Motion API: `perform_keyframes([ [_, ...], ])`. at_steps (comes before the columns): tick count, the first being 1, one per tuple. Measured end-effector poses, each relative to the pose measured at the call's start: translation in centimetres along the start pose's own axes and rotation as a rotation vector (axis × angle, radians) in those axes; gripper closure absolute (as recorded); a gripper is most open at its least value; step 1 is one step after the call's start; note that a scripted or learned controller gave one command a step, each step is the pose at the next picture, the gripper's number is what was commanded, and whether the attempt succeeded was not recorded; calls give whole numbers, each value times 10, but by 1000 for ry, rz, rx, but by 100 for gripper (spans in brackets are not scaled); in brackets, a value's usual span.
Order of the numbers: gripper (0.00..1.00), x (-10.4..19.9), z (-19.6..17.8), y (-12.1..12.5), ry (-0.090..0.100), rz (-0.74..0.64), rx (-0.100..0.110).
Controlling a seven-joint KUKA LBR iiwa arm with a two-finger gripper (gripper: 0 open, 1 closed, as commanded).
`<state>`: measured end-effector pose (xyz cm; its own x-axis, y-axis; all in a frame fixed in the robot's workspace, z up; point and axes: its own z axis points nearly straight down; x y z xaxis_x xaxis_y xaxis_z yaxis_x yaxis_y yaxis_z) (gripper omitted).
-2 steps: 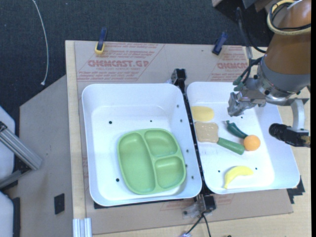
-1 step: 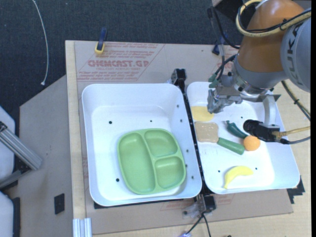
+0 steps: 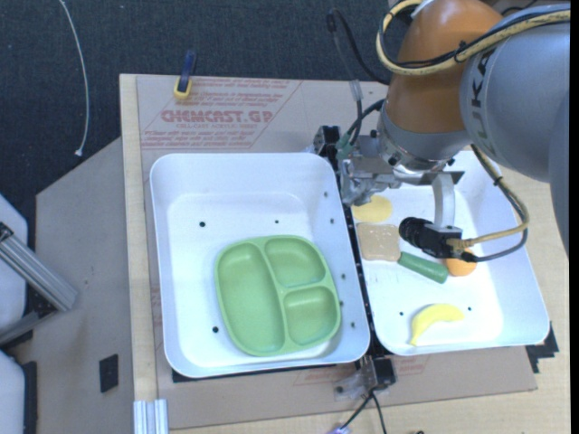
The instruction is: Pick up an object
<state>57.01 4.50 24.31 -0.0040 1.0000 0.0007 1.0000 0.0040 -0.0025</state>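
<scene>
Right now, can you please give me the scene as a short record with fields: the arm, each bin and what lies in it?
arm: grey with an orange band, reaching in from the right; its hand is low over the far left corner of the right bin
left bin: holds a green divided tray
right bin: holds a yellow banana, a green stick, an orange piece, a tan slab, a pale yellow round piece
held object: none seen in the hand
</scene>
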Motion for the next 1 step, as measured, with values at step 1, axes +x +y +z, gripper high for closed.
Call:
perform_keyframes([
  [1, 100, 40, 1, 24, 0, 0, -6],
])
